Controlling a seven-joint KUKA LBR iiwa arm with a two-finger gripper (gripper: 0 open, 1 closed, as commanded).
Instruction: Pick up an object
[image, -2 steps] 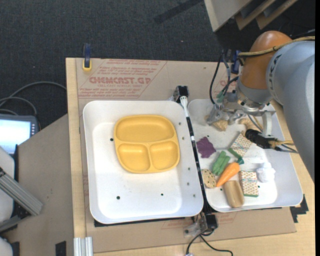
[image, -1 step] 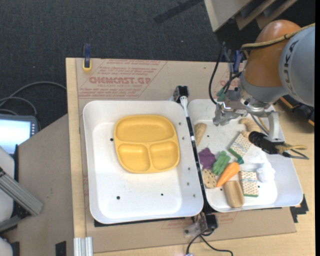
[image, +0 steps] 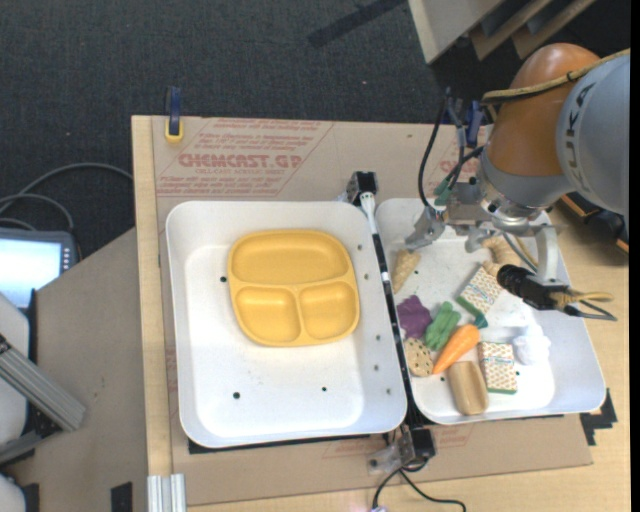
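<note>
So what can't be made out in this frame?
- Gripper: camera view; the wrist covers it from above, so its grip is unreadable.
- Right bin: its far corner sits under the arm.
- Food pile: the purple piece and green piece are too small to identify.
- Arm: cut off by the right edge.

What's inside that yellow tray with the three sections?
Nothing: all three sections of the yellow tray look bare. It lies in the left bin. Whatever lies beneath the tray is covered.
</note>
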